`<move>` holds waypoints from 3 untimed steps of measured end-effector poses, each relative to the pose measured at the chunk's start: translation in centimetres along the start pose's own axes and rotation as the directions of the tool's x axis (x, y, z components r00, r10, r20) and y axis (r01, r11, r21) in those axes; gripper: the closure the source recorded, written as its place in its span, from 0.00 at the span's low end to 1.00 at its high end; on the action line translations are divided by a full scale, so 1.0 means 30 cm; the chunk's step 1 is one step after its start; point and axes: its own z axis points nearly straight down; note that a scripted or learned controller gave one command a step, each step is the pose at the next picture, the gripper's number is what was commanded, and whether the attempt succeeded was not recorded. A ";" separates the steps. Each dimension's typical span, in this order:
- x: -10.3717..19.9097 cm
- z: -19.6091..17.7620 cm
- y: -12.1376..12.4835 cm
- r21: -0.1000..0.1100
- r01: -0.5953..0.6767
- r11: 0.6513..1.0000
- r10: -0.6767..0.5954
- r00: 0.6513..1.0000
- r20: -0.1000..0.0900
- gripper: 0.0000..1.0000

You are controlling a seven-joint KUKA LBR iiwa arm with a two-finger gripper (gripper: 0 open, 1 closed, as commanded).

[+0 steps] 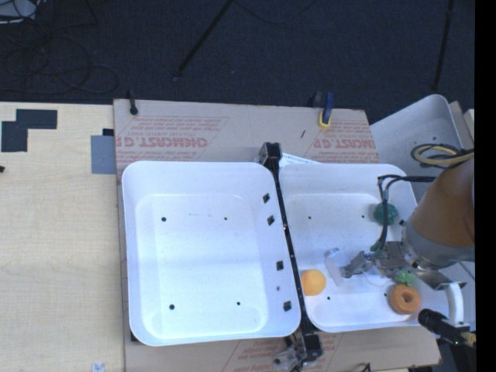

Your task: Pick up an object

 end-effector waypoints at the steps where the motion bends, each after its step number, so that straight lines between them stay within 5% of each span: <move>1: 0.135 0.040 0.270 -0.001 0.004 1.000 -0.004 1.000 0.003 0.00; 2: -0.066 -0.223 0.203 0.011 -0.002 1.000 0.002 1.000 0.000 0.00; 3: -0.051 0.083 0.373 0.017 0.005 1.000 -0.005 1.000 -0.005 0.00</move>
